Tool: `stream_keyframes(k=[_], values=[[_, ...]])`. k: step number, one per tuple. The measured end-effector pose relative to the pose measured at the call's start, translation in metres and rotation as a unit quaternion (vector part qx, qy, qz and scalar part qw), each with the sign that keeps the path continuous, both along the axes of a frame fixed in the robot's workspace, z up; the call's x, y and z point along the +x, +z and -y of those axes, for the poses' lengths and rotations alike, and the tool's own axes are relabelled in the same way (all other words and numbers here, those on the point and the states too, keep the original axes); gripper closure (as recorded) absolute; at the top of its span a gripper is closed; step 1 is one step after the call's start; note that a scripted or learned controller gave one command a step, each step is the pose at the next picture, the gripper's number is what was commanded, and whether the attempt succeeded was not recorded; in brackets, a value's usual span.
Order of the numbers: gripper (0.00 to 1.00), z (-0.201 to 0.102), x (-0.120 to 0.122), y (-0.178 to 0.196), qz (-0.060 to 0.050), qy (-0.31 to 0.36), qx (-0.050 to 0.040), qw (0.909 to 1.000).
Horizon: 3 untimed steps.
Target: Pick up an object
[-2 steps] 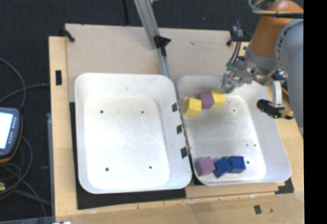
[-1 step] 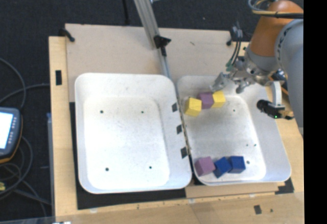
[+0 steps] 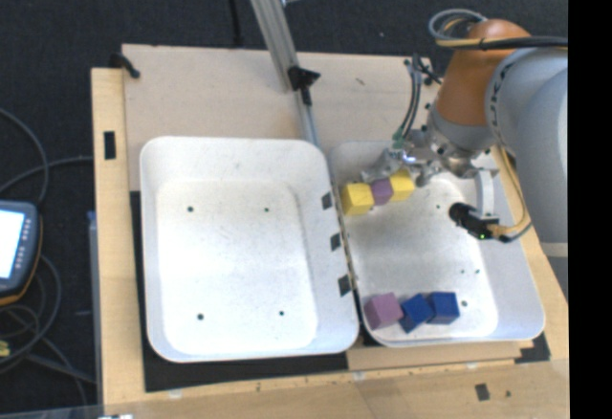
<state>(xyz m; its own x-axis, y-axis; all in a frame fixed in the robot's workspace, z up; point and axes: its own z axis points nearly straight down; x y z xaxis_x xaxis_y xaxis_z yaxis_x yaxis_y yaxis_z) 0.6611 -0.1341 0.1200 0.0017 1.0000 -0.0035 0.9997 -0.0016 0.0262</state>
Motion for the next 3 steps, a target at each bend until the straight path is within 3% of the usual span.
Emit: stream_keyframes(k=[1, 2, 3], values=[[0.0, -0.077, -0.03, 0.083, -0.009, 0.005, 0.0018, 0.9999], [0.0, -0.082, -0.063, 0.079, -0.014, 0.0, 0.0014, 0.9999], [0.0, -0.082, -0.062, 0.078, -0.012, -0.001, 0.0016, 0.9999]])
